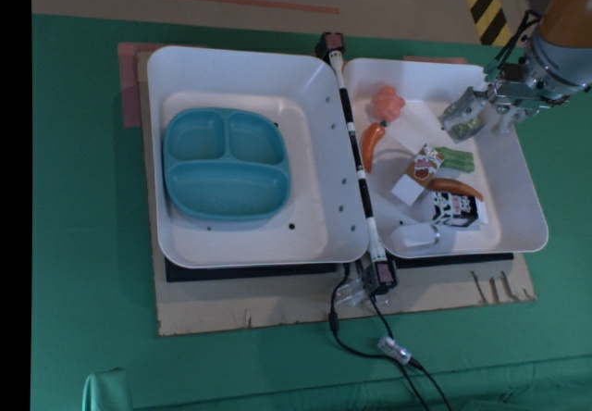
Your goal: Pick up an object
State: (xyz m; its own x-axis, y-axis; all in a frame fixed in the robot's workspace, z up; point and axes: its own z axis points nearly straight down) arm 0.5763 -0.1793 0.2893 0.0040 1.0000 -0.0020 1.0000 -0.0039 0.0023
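**Gripper over the right bin's upper corner**

While the arm (564, 20) reached in from the upper right of the frame, its gripper (467, 122) sat over the upper right part of the right bin (523, 205). Something greenish and grey showed at the fingertips, though whether the fingers were apart or together could not be told.

The small objects lay in the left and middle of that bin. A pink lumpy toy (388, 104) sat near the top, with an orange carrot-like piece (371, 143) just below it. Lower and to the right were a red-and-white packet (426, 162), a green piece (456, 158), an orange sausage shape (455, 187) and a black-and-white carton (456, 208).

In the left bin (185, 67) rested a teal divided plate (225, 164). Both bins stood on a green-covered desk (83, 215), with cables (370, 335) trailing toward the bottom of the frame.
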